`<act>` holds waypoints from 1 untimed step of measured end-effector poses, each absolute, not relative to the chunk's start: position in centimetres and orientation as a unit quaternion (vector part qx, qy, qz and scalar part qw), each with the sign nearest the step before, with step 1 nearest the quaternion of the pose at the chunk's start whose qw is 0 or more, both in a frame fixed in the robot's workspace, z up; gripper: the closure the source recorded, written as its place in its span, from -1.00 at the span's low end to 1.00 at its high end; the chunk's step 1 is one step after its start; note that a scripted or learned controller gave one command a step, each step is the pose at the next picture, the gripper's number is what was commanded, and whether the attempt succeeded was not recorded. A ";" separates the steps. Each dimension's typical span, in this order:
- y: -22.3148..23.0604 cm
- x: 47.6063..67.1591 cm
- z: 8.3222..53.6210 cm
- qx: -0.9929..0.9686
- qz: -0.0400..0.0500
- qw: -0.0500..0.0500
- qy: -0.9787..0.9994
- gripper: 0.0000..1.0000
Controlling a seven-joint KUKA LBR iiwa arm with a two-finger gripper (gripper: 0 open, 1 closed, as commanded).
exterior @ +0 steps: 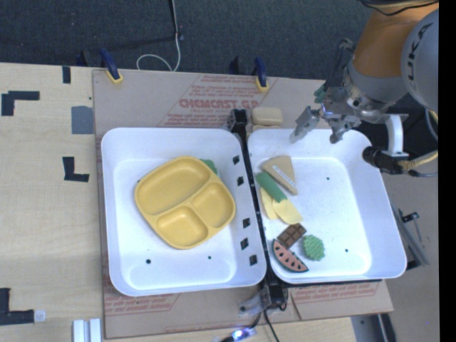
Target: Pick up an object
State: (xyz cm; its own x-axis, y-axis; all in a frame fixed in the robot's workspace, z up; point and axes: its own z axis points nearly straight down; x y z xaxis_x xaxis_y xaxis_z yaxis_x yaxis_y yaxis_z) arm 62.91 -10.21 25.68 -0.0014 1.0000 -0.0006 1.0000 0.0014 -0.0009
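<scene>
Your gripper (318, 125) sits upper right of the frame, above the far rim of the right bin (356, 184), fingers spread with nothing between them. It looks parked high, probably before a descent (just a guess). Candidate objects cluster along that bin's left side, lower left of the gripper: a sandwich wedge (280, 171), green strip (270, 186), yellow slices (279, 206), then chocolate bar (291, 234), watermelon slice (288, 257) and green round piece (313, 246) near the front. They're crowded and touching, so a clean pinch looks tricky. The left bin (117, 191) holds a yellow divided plate (184, 201), mid-frame left.
</scene>
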 end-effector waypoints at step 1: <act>-12.9 60.2 20.6 -0.708 0.003 0.002 -0.706 -1.00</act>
